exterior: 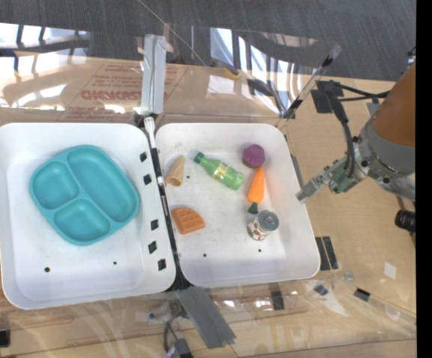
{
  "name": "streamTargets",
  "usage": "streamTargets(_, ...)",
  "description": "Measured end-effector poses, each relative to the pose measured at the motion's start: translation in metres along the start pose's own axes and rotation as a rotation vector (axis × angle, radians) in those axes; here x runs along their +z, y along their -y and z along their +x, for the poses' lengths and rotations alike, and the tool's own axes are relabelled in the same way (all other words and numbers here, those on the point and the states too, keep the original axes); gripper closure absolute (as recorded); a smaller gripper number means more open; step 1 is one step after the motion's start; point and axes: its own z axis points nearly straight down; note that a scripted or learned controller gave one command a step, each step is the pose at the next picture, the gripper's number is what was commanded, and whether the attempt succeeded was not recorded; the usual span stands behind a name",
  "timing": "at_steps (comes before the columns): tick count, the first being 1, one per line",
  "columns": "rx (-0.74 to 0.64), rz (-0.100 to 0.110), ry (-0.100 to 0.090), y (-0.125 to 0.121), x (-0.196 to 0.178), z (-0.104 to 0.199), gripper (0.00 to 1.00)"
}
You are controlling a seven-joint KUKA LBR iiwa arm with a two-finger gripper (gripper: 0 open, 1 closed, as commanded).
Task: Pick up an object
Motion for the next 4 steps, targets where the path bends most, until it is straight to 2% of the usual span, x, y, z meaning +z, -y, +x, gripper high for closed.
streamTargets(1, 0.360, -0.002, 0.002, 0.009, -0.085, 0.003, 1.00)
streamTargets(2, 0.808, 0.002, 0.000, 0.009, -0.115, 0.004, 1.00)
streamTargets(4, 0.792, 0.005, 0.003, 0.006, -0.135, 0.004, 1.00)
